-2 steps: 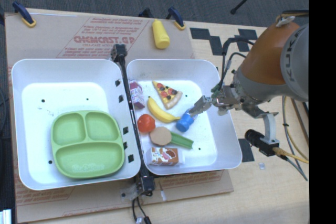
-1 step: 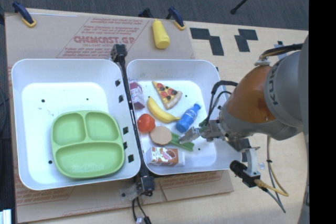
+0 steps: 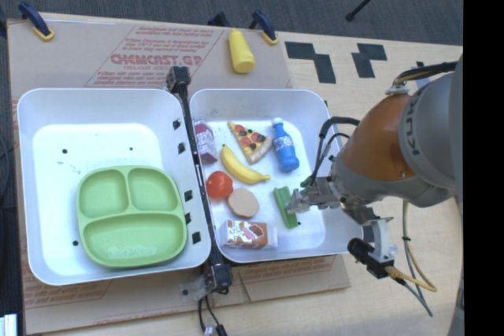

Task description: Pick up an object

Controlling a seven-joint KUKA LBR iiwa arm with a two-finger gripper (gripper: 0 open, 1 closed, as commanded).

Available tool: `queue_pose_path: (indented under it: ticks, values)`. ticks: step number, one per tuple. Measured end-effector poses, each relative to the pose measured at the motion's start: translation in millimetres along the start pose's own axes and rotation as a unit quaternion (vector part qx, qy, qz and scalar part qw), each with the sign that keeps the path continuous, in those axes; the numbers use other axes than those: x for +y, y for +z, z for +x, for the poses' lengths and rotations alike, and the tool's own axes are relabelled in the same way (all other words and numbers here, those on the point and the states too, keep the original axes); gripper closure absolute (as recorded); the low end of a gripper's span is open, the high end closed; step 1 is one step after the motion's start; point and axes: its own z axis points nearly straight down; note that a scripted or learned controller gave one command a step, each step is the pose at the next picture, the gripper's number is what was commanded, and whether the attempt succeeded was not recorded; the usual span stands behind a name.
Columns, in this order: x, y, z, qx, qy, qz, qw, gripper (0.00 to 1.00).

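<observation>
bench: tan cardboard-covered bench top (image 3: 157,51) with red print, clipped at the far edge by blue clamps; cut off at the left and near edges.
arm: grey kuka arm with an orange band (image 3: 386,145), reaching in from the right over the right bin's right rim; upper links cut off at the right.
left bin: shallow white plastic bin (image 3: 47,130) on the left, holding a tray.
right bin: shallow white plastic bin (image 3: 307,102) on the right, touching the left bin along a black clipped seam; near right corner hidden under the arm.
tray: pale green three-compartment plastic tray (image 3: 130,216), flat in the left bin, nearer its near side.
gripper: two-finger gripper (image 3: 298,204) low at the right side of the right bin, fingers pinching the green block; fingertips hard to make out against the wrist.
carton: small white and red-brown carton (image 3: 248,234) lying along the near wall.
banana: yellow toy banana (image 3: 242,168), mid-bin.
bottle: blue bottle with a white cap (image 3: 284,145), right of the pizza.
yellow bottle: yellow plastic bottle (image 3: 240,51) on the bench beyond the bins.
pizza: toy pizza slice (image 3: 250,139).
green block: narrow green block (image 3: 285,207), tilted, partly covered by the gripper.
packet: dark red packet (image 3: 205,142) by the seam; label unreadable.
bun: tan round toy bun (image 3: 243,204).
tomato: red toy tomato (image 3: 219,184), just beside the bun.
</observation>
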Motion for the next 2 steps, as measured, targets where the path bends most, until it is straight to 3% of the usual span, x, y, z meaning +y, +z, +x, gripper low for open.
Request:
queue_pose_path:
  ticks: [1, 2]
  values:
    - [0, -123, 36, -0.001, 0.003, -0.001, 1.0, 1.0]
    - [72, -142, 11, -0.001, 0.003, -0.001, 1.0, 1.0]
